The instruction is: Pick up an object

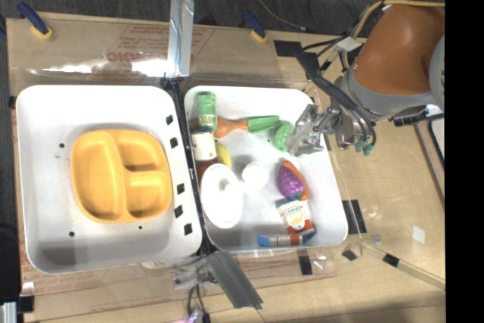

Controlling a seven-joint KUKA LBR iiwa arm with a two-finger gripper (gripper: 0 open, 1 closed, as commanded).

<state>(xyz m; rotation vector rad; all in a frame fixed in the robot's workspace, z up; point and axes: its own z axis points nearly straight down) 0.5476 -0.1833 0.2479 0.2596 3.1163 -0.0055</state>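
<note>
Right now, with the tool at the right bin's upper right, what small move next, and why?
Probably lower the tool a little and shift it left onto the green toy just beside it. Nothing shows between its fingers, so no pick has happened yet, and that toy is the nearest thing. The purple toy lies farther down the right bin.
</note>
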